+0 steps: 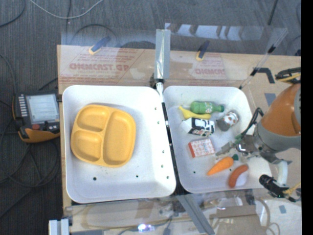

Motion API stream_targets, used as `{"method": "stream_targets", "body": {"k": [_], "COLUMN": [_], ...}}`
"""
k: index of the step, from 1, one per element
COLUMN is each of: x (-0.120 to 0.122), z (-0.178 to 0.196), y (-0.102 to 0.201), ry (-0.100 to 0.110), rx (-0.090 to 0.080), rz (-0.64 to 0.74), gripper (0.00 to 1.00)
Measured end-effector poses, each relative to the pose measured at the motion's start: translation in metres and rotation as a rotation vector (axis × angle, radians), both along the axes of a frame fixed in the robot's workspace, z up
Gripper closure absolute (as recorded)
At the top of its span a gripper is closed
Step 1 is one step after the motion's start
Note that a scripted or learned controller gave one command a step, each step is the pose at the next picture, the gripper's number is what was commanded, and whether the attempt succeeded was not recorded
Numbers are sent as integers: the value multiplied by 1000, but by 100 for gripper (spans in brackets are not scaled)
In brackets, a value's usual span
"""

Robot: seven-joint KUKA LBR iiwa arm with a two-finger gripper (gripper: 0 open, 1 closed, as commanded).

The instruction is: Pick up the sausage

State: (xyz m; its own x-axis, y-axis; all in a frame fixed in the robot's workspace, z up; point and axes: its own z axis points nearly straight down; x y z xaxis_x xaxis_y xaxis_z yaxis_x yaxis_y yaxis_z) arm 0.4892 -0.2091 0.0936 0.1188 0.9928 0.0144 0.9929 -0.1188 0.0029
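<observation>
The sausage (238, 175), reddish-orange with a pale end, lies near the front right corner of the right bin (185, 177). An orange carrot (220, 165) rests just to its left, almost touching it. My gripper (234, 149) hangs low over the right bin, just above and behind the carrot and the sausage. The grey wrist and orange band (287, 112) rise to its right. Nothing can be seen held in the gripper.
The right bin also holds a green bottle (206, 106), a banana (190, 113), a black-and-white carton (201, 127), a grey can (228, 120) and a red-and-white box (201, 148). A yellow divided plate (103, 134) sits in the left bin (146, 180).
</observation>
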Motion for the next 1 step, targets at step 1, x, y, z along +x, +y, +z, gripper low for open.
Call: {"method": "stream_targets", "body": {"k": [1], "x": [8], "z": [-2], "y": [-1], "ry": [-1], "rx": [-6], "rz": [218], "gripper": [0]}}
